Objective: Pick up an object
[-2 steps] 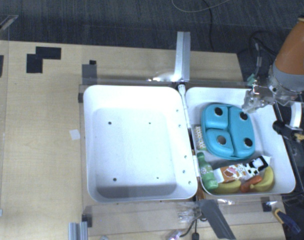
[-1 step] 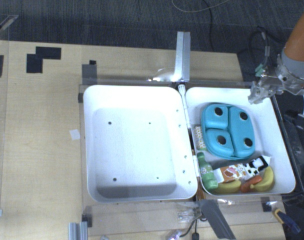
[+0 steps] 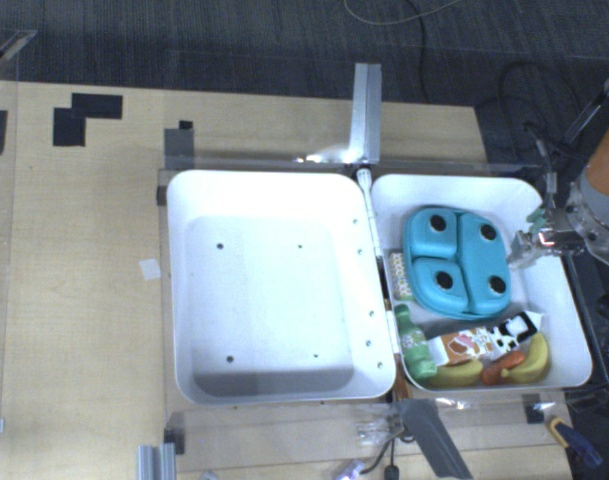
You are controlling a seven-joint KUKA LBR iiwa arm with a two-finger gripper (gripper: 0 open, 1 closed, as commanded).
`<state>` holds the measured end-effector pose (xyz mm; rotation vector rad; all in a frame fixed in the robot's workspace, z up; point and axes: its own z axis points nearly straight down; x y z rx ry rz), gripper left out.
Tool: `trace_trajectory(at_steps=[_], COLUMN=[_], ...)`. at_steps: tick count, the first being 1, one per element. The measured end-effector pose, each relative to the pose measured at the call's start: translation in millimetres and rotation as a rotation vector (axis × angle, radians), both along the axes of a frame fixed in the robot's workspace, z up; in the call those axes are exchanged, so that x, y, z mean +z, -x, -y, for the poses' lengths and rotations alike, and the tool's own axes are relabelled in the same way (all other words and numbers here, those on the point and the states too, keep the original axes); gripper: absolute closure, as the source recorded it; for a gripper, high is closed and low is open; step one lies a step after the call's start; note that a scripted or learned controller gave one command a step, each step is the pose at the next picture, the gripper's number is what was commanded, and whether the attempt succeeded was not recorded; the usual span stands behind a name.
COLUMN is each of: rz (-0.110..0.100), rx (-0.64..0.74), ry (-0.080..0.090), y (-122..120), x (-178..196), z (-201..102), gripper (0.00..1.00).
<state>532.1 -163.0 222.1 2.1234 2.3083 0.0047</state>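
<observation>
The gripper (image 3: 532, 240) is hovering at the right bin's (image 3: 580, 320) right edge, beside the blue tray (image 3: 456, 263); I cannot tell its claw's state. Judging by this, the approach is underway, and next comes descending onto something.

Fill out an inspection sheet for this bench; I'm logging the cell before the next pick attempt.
Surface: pale wooden bench bearing two shallow white bins side by side.
Job's things: right bin holds a blue four-dimpled tray, a small carton, yellow banana-like pieces and a green item, crowded toward its near end.
Clutter: left bin shows bare floor; black tape marks on the bench.
Claw: claw sits over the right bin's right rim, beside the tray; nothing seen between its fingers.
Cables: thin loop on the floor behind.
Surroundings: dark carpet.
</observation>
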Motion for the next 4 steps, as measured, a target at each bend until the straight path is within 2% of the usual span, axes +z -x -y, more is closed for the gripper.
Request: trace_trajectory(at_steps=[1,2,3,4], rz=[-0.002,-0.001,-0.002,0.003], rx=[-0.113,0.046,-0.135,-0.13], ry=[0.0,0.0,-0.001,0.0], y=[38,43,44,42], x=[2,17,-32,-21], z=[43,11,41,40], gripper=[1.0,1.0,1.0,1.0])
